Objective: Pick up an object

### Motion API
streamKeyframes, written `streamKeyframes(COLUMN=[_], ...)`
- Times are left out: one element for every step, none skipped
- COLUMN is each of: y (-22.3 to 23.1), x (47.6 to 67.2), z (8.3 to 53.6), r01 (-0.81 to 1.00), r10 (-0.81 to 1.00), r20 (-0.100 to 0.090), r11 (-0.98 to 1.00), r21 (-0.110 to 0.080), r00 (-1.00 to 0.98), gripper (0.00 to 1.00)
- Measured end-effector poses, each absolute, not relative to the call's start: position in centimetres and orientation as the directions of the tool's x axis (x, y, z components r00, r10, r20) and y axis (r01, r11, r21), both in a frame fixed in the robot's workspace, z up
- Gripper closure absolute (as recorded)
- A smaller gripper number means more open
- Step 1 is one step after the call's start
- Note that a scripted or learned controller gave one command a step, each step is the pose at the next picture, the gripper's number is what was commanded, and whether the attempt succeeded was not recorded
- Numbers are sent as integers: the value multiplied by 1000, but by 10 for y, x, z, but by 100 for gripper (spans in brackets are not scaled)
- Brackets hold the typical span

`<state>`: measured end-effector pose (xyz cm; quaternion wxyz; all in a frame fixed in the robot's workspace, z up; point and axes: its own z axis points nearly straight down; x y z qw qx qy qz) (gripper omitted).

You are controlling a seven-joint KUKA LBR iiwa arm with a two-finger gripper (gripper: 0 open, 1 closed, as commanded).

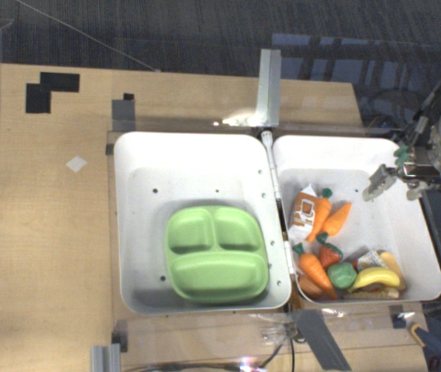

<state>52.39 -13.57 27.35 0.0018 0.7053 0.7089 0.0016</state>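
Underneath everything runs a pale wooden bench (42, 231) with a few black square marks near its far left corner, and beyond its far edge lies dark grey carpet (166, 14). Two shallow white bins sit side by side on the bench, touching along a shared middle wall, with a grey metal post (269, 87) standing upright just behind that joint.

The left bin (139, 177) holds one thing: a green divided plate (217, 254) with three compartments, lying flat toward the near right part of the bin.

The right bin (406, 231) holds the toy food, all gathered along its left and near side. Counted: three orange carrots, one (321, 210) beside a small printed packet (304, 211), a second (337, 217) just right of the first, and a third (311, 268) nearer the front; one yellow banana (380, 277) at the near right; one green round piece (343, 275) touching the banana's left end; one small red piece (329, 255) between the carrots. Something pale lies behind the banana, too small to name.

The gripper (381, 183) reaches in from the right, over the far right part of the right bin, well apart from the food pile. One grey finger shows slanting down toward the bin floor; whether the pincer is open or closed cannot be told, and nothing is seen between its fingers.
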Motion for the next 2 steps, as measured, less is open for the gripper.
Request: streamKeyframes(y=[-101, -112], x=[561, 564], z=[168, 126], r01=[1000, 994], r10=[1000, 994], r20=[0, -1], r11=[30, 108], r21=[3, 7], r00=[-30, -108], gripper=[0, 0])
